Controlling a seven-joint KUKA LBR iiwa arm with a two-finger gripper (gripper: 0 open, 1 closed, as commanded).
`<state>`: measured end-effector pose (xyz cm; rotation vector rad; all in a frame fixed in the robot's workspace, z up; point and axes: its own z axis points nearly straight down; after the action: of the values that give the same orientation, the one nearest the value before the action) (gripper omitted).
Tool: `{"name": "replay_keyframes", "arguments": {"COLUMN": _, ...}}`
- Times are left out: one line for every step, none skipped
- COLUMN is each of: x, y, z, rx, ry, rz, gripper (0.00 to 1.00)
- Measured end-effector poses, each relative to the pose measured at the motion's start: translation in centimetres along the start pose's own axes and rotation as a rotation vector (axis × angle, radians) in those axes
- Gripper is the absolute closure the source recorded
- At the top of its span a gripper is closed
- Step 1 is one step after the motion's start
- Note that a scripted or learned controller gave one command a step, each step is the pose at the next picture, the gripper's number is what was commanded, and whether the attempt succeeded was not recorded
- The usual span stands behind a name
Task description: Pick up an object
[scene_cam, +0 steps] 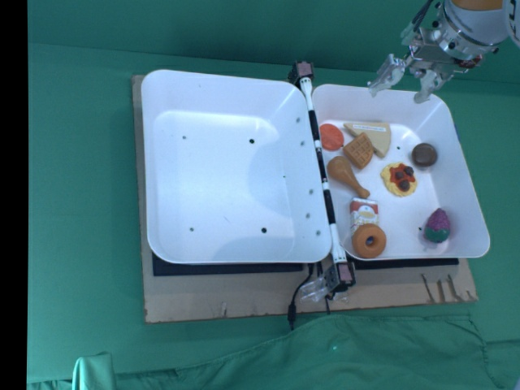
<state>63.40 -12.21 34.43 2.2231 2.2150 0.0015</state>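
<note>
- Hanging above the far rim of the right bin (467, 210), the gripper (405, 81) has its fingers (385, 78) spread wide apart, with nothing between them.
- All the toy food sits in the right bin; the left bin (162, 96) is next to it on the bench (81, 177).
- Close to the gripper are a tan wedge (370, 132), a waffle (357, 149), a red round slice (331, 136) and a brown round thing (424, 154).
- Lower down are a drumstick (347, 175), a small plate of noodles (399, 179), a donut (370, 240) touching a little carton (364, 211), and a purple and green piece (437, 227) in the near corner.
- These look like light, hard plastic toys, so they will not squash, but smooth sides may slip.
- I think the drumstick is a good pick, held across its thin end; the donut could be held across its ring.
- Flat pieces like the waffle lie low and look harder to grab.
- The carton has a picture on it, maybe words too, but it is too small to read.
</note>
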Motion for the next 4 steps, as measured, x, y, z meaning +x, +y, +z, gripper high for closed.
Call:
{"name": "replay_keyframes", "arguments": {"x": 0.0, "y": 0.0, "z": 0.0, "rx": 0.0, "ry": 0.0, "rz": 0.0, "gripper": 0.0}}
{"name": "replay_keyframes", "arguments": {"x": -0.4, "y": -0.2, "z": 4.0, "rx": 0.003, "ry": 0.0, "rz": 0.0, "gripper": 0.0}}
{"name": "replay_keyframes", "arguments": {"x": -0.5, "y": -0.3, "z": 7.9, "rx": 0.004, "ry": 0.0, "rz": 0.0, "gripper": 0.0}}
{"name": "replay_keyframes", "arguments": {"x": -0.5, "y": -0.1, "z": 11.9, "rx": 0.004, "ry": 0.0, "rz": 0.0, "gripper": 0.0}}
